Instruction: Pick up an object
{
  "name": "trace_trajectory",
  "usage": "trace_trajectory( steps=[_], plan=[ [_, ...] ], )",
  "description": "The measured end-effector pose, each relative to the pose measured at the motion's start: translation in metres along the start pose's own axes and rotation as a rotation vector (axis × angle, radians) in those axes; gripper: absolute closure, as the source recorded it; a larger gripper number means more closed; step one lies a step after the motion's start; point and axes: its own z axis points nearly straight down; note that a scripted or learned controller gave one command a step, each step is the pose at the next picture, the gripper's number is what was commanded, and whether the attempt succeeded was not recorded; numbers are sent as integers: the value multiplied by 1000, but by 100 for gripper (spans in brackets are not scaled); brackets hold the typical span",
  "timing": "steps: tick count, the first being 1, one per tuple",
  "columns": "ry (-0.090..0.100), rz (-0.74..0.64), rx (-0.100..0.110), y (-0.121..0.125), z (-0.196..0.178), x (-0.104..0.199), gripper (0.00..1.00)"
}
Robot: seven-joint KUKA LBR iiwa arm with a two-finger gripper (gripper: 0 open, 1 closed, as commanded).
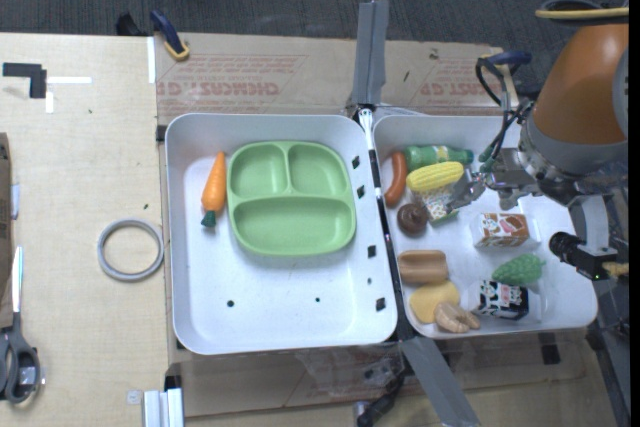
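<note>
Counter (80, 165) first: pale wood carrying two white bins side by side, so that toys can be lifted from either. The left bin (200, 295), well away from the claw, has a green tray (292, 197) with a carrot (213, 185) just beside it. The right bin (570, 310) is crowded, probably to give the claw many targets. The arm (585, 90) leans in over its far corner. The claw (470, 193) sits low among the toys; whether it is open or closed I cannot tell. Touching or just beside its tip lies the corn (435, 176), the likeliest thing to be picked, I judge. Beyond the corn are a green bottle (438, 155) and a sausage (397, 177); a small carton (502, 229) lies near the claw, towards the camera.
</note>
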Motion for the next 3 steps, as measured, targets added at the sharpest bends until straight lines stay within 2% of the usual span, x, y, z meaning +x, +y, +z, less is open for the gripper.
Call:
trace_trajectory(
  steps=[1,2,3],
  plan=[
    [0,287,6,68,70,-19,0],
    [6,210,67,106,88,-19,0],
    [17,203,93,102,85,-11,100]
  ],
)
